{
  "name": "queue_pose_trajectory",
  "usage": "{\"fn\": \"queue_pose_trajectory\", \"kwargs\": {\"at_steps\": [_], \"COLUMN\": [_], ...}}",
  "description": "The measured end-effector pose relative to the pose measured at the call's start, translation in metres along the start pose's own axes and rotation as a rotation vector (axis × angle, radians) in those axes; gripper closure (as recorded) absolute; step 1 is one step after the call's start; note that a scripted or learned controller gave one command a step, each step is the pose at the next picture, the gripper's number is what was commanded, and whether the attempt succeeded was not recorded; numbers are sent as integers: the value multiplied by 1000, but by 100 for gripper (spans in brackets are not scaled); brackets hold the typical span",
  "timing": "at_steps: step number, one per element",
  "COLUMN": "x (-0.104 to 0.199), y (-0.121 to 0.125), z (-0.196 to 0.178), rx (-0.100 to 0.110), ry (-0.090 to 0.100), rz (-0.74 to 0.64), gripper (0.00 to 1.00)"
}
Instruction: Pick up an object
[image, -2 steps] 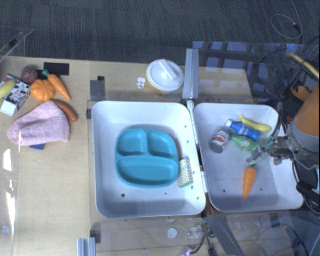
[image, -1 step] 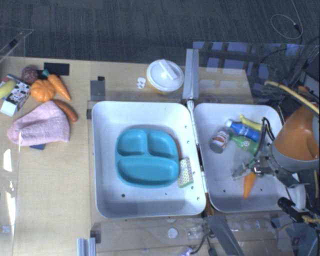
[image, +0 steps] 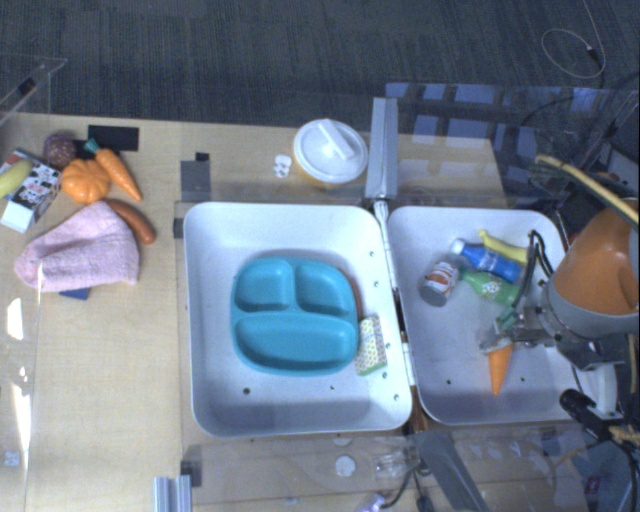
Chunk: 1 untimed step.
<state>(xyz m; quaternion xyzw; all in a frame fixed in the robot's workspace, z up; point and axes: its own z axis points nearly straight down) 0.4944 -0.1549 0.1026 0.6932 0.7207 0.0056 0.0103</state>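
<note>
Gripper (image: 510, 335) low in right bin (image: 440, 395), tips at top of toy carrot (image: 498, 370), which lies on bin floor nr the right side, point toward the viewer; can't tell finger state or whether carrot is betw. them. Judgement: centre over carrot's thick end, stay clear of green bottle (image: 490, 288) just beside, close fully, lift straight & slow, as the tapered shape may slip out

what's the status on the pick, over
Gripper low in right bin, finger state unclear. Orange carrot just below it. Green bottle and can close by.
</note>
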Motion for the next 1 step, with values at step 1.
{"fn": "queue_pose_trajectory", "kwargs": {"at_steps": [1], "x": [38], "y": [56], "z": [-78], "rx": [20], "ry": [6], "rz": [90], "gripper": [100]}}
